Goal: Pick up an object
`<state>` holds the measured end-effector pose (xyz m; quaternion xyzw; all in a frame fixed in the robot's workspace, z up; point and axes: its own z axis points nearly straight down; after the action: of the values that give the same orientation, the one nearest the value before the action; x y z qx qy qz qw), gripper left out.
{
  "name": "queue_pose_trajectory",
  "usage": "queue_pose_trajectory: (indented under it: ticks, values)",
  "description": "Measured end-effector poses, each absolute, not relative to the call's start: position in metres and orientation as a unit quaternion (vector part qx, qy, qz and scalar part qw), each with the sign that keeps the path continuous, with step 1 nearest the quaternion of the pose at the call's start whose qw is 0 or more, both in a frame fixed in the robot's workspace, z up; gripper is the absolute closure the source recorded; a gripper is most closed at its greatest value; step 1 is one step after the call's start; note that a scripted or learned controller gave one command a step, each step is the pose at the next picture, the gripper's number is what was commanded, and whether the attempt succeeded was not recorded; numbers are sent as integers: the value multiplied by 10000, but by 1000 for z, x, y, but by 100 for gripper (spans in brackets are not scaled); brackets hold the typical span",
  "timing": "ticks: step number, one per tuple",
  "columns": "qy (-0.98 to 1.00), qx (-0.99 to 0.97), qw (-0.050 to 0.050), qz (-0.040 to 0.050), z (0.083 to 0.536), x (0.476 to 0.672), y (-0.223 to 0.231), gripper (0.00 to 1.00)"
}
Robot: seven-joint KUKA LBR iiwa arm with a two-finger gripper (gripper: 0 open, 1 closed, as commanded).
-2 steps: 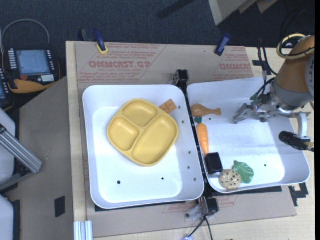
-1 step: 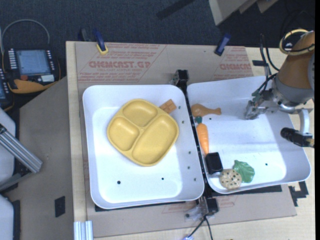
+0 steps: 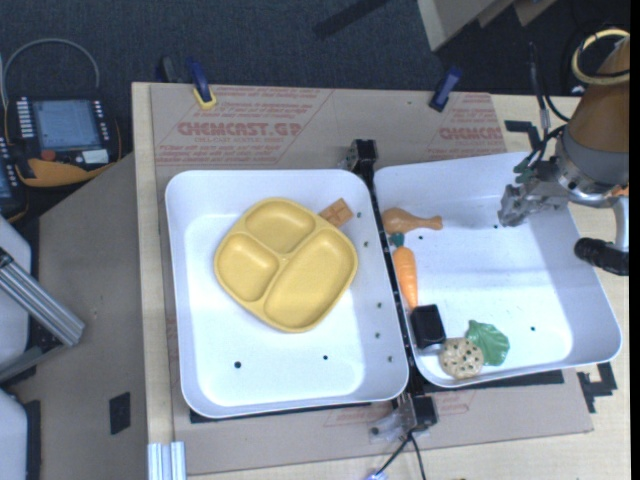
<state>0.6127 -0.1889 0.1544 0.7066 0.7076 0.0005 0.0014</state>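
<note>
While the arm (image 3: pixel 600 118) reaches in from the right, its orange band is seen above the grey wrist, and the gripper (image 3: pixel 517 206) is carried low over the far right part of the right bin (image 3: pixel 560 298). The gripper is pointed down and toward the left, above bare white floor near the bin's back wall. Whether its jaws are wide or narrow cannot be told, since the tips are small and dark against the bin. Nothing is seen between them.

The things that could be picked up are gathered along the left side of the right bin, well apart from the gripper. A toy drumstick (image 3: pixel 410 221) is laid near the back left corner, and a carrot (image 3: pixel 405 276) is set just in front of it, lengthwise along the left wall. Nearer the front, a black block (image 3: pixel 428 325) is found, with a round cookie (image 3: pixel 461 358) and a green leafy piece (image 3: pixel 490 340) just beside it, the two touching.

In the left bin (image 3: pixel 200 368), a yellow divided plate (image 3: pixel 286 264) is placed, and a small brown piece (image 3: pixel 336 211) is tucked at its far right edge.
</note>
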Motion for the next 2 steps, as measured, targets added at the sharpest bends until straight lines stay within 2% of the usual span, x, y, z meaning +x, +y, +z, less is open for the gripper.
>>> queue_pose_trajectory:
  ticks: [2]
  values:
    - [7075, 7067, 24, 9, 269, 609, -186, 100]
